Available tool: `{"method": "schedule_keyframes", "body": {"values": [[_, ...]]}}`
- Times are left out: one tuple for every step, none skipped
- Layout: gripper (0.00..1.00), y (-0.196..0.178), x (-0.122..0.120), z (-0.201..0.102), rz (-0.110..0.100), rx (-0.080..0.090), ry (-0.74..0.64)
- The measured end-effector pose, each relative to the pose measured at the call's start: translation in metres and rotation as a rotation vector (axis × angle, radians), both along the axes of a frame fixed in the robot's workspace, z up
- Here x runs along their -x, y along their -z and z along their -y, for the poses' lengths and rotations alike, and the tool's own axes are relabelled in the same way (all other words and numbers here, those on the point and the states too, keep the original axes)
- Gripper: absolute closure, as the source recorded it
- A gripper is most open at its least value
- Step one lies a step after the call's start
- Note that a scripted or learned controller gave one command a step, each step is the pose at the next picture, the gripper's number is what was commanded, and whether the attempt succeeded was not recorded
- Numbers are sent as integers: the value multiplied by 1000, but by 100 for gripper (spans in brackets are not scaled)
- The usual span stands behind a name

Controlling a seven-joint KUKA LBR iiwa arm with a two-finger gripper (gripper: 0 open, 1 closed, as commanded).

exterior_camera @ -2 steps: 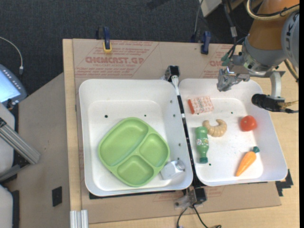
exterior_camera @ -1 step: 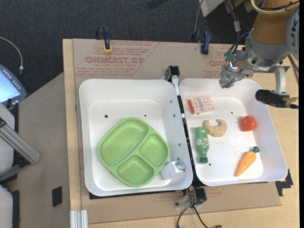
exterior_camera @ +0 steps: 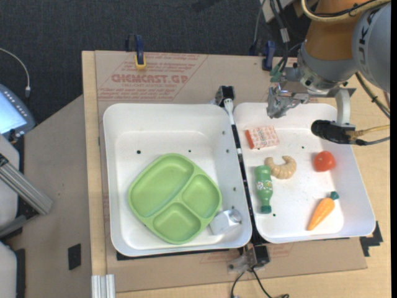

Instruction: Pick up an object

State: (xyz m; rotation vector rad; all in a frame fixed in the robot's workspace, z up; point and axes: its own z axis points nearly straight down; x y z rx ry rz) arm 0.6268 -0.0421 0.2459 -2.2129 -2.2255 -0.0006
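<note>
desk (exterior_camera: 155, 73): one, brown board top, bearing two shallow white bins side by side; it is sitting under everything else
bins: two; the left bin (exterior_camera: 124, 129) is holding the plate and a small cup; the right bin (exterior_camera: 360, 210) is holding the five small pickable things
arm (exterior_camera: 338, 23): one, grey with an orange band, reaching in from the right and hanging over the far edge of the right bin
plate (exterior_camera: 175, 197): one, green, three compartments, lying flat in the left bin; too broad and flat for a two-finger grip, in my judgement
tool (exterior_camera: 278, 109): one, hovering above the far left corner of the right bin with nothing between its fingers; whether it is released or clenched i cannot tell
packet (exterior_camera: 262, 137): one, white and red, lying flat just below the tool; nearest candidate, but thin, so the fingers would be needing to straddle its short side
bottle (exterior_camera: 264, 189): one, green, lying on its side by the bin's left wall; wall is crowding one side
carrot (exterior_camera: 322, 212): one, orange, lying well apart from the others; a clear target
croissant (exterior_camera: 281, 167): one, tan, just above the bottle, nearly touching it
tomato (exterior_camera: 324, 161): one, red, round; likely to be rolling away if pinched off centre
cup (exterior_camera: 224, 221): one, clear, tipped beside the plate's near corner
doing the step well: descending straight over one isolated thing, centring before closing
</note>
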Motion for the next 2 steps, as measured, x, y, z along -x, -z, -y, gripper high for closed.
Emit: {"method": "schedule_keyframes", "body": {"values": [[100, 14, 7, -57, -2, 0, -1], [100, 6, 8, -113, 4, 0, -1]]}}
